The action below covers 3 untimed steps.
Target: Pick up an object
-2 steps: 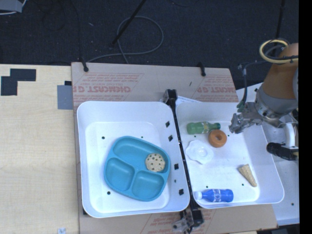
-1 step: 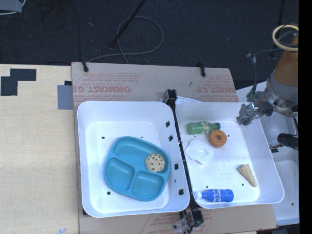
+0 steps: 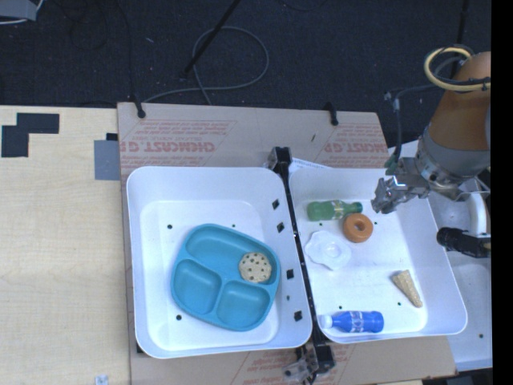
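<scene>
A robotics lab: two white bins (image 3: 144, 215) on a cardboard-covered bench (image 3: 240, 139), loose cables (image 3: 232, 50) behind.

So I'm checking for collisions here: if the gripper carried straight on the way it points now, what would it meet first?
Probably the orange donut. The gripper hangs over the right bin, pointing down and leftward, and the donut lies just past its tips. Its height is unclear from this slant, so it could instead reach the bin floor beside the donut.

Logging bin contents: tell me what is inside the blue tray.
The blue tray holds one cookie in its upper right compartment. Whatever lies beneath the cookie is covered.
</scene>
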Motion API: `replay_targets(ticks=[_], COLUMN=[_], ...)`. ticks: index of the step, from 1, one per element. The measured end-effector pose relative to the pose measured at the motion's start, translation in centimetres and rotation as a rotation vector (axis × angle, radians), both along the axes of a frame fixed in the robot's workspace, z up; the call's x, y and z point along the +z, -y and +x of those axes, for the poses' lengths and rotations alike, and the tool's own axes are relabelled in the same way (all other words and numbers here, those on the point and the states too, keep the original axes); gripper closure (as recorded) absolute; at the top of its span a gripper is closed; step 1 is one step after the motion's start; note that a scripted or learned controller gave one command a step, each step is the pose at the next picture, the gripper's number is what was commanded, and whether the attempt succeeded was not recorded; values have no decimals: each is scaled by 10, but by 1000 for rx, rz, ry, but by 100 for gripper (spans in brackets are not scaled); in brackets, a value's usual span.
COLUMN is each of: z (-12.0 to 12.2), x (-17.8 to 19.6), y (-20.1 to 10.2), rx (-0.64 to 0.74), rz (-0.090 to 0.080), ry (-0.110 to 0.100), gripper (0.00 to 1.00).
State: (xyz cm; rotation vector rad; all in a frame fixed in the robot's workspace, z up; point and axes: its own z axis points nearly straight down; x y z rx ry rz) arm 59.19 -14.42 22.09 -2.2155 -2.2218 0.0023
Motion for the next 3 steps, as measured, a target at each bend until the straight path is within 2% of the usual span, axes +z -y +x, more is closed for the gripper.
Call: replay_targets(ticks=[1, 2, 3], z=[-20, -38, -60], x=[-10, 3, -4], y=[-51, -102, -158], rx=[1, 1, 1], rz=[1, 1, 1], ry=[-2, 0, -3], gripper=[100, 100, 100])
